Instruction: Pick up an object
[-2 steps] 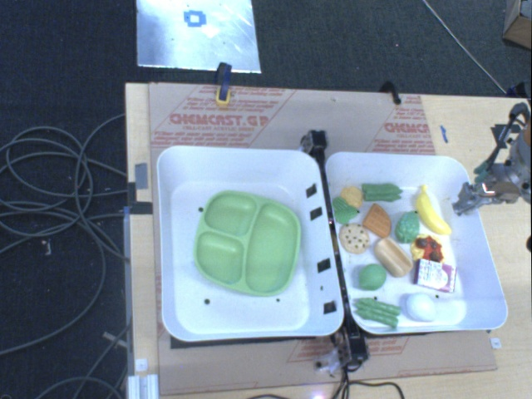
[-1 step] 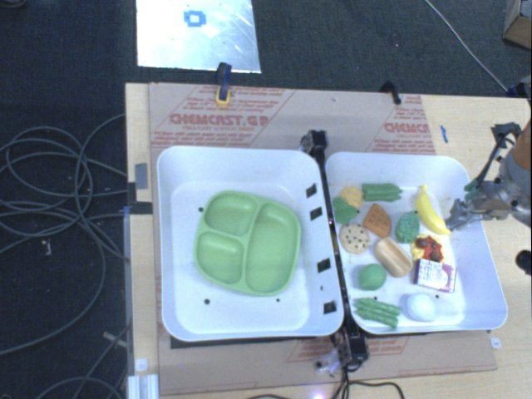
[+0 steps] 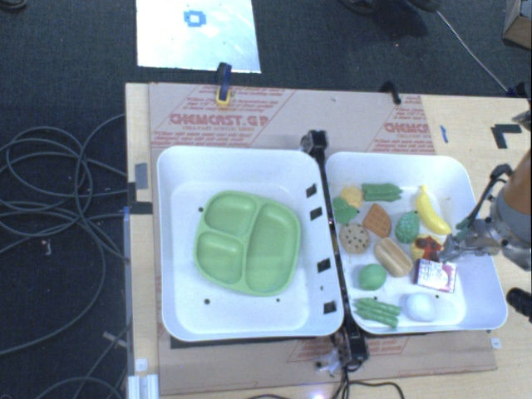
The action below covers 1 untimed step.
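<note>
In the right bin, gripper, state unclear, touches the white-purple box.

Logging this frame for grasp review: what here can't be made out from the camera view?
- Tool: blurred and small at the right bin's edge; whether it grips anything cannot be told.
- Red item: partly covered by the tool; identity unclear.
- Arm: cut off by the right edge of the camera view.
- White packet: print too small to read.
- Green tray in the left bin: compartment contents look bare, fine detail washed out.
</note>
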### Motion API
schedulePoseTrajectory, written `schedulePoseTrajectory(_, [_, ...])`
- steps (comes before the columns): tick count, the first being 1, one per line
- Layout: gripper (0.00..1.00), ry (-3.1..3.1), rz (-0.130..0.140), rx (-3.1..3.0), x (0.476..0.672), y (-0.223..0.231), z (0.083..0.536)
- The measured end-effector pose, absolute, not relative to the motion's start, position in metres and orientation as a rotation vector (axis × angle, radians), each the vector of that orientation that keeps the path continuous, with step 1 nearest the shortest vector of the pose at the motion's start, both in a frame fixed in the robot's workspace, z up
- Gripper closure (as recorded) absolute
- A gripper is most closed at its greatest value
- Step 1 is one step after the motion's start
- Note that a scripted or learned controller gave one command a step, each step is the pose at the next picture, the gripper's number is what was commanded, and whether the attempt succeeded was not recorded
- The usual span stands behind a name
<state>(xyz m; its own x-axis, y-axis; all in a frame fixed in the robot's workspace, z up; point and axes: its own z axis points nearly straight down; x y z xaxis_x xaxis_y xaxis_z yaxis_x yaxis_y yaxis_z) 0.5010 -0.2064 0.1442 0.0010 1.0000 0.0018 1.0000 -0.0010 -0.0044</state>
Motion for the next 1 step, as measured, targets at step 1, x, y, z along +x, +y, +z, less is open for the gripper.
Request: schedulePoseTrajectory(1, [0.0, -2.247, -0.015, -2.222, 0.6349, -0.2048, 0.2242])
